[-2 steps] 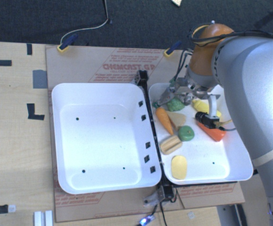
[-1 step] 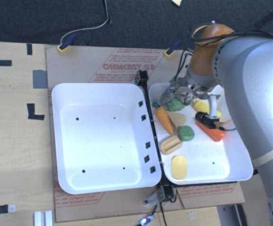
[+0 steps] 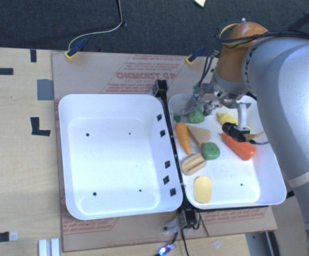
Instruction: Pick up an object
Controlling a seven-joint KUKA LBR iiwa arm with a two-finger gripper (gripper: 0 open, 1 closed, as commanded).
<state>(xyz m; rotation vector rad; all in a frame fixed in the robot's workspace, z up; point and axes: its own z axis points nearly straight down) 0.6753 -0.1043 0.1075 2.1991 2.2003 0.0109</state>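
I saw the gripper (image 3: 196, 106) down at the right bin's (image 3: 250, 193) far edge, on a green object (image 3: 196, 116); I could not tell its opening. Crowded nearby: 1 carrot (image 3: 183, 137), 1 wedge (image 3: 200, 135), 1 green round piece (image 3: 211, 151), 1 bread roll (image 3: 193, 164). The left bin (image 3: 112, 153) lay open.

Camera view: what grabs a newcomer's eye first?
The big grey arm with its orange band reaches in from the right, its claw low over the right bin's far corner, at a green item. That bin holds a bright cluster: carrot, bread roll, yellow piece, orange-red piece. The left bin sits alongside.
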